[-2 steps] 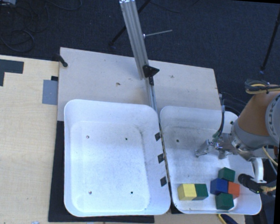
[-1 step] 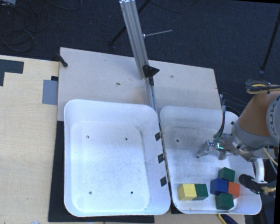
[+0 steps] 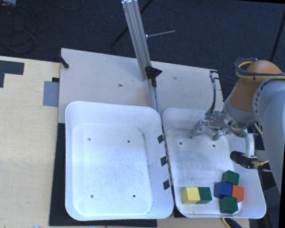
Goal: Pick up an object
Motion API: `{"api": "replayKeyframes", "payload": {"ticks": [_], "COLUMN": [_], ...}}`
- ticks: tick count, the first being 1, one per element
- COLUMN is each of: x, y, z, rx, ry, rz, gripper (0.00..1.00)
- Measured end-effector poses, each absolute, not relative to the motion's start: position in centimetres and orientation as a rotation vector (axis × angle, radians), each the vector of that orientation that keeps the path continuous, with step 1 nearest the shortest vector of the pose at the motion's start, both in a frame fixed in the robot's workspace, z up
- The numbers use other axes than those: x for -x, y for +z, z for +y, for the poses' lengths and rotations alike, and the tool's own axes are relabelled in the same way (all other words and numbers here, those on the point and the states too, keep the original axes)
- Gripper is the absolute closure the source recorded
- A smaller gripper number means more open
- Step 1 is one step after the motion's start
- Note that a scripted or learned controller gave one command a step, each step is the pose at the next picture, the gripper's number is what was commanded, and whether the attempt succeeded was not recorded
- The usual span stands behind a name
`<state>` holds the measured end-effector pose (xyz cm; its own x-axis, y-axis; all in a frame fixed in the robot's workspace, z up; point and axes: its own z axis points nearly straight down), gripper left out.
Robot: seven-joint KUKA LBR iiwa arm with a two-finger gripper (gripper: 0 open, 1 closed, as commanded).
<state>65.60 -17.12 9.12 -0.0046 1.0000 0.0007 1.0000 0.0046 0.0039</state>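
Gripper [image 3: 208, 130] hangs over the far end of the right bin [image 3: 198, 160], fingers splayed apart, nothing between them. Bare bin floor lies below it. The blocks all sit toward the near right corner, well apart from the gripper: yellow block [image 3: 191, 194] touching a green block [image 3: 205, 194], then a tighter cluster of blue block [image 3: 222, 189], orange block [image 3: 238, 193] and two more green ones. The yellow-green pair lies almost straight nearward of the gripper, long axis running left-right. Likely next: travel nearward, then descend. Left bin [image 3: 83, 115] holds no blocks.
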Motion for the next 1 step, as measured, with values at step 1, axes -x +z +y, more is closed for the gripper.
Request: {"api": "replayKeyframes", "payload": {"ticks": [1], "x": [-65.32], "y": [9.04], "z": [-17.23], "rx": [-2.217], "ry": [-0.003], "rz": [2.228], "gripper": [0.00]}}
